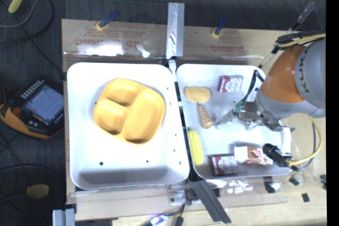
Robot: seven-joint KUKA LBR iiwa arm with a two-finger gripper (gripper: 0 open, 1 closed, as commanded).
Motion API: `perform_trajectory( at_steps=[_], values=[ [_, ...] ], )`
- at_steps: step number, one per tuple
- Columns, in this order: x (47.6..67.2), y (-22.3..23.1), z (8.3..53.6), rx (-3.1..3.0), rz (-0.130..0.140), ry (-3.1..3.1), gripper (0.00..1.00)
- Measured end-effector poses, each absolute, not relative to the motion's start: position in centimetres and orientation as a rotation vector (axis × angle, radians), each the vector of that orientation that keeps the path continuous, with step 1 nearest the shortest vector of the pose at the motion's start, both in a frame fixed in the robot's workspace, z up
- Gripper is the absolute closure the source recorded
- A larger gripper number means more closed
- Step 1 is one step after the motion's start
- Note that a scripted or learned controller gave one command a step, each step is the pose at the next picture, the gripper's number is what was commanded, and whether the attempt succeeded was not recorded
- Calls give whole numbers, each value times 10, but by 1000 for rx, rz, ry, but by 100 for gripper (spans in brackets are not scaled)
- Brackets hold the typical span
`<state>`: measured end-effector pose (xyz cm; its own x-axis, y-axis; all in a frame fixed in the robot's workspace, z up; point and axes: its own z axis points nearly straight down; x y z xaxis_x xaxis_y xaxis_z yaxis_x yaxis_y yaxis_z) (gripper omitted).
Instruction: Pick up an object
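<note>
Highest above the bench, and so nearest the lens, we see the grey arm [312, 82] with its orange band, reaching over the right edge of the right bin [183, 114]. We cannot tell whether the gripper [244, 112] is released or clenched; nothing is visibly held.

By size: the yellow moulded object [128, 109] occupies the middle of the left bin [79, 166]. In the right bin lie the dark packet [223, 164] and the white carton [251, 155] along the near edge, the corn cob [195, 146] against the left wall, the red box [230, 83] and the yellow oval piece [197, 93] near the far edge, and the ridged cone [205, 116] between them.

We judge that the gripper, poised mid-bin apart from every candidate, may close on bare floor. Packet and carton touch, so one may drag the other.
</note>
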<state>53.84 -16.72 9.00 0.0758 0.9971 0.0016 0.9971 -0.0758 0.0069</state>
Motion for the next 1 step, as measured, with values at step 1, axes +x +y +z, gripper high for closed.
perform_trajectory(
  at_steps=[1],
  values=[
    [607,-143,90,2290,7,2138,0]
  ],
)
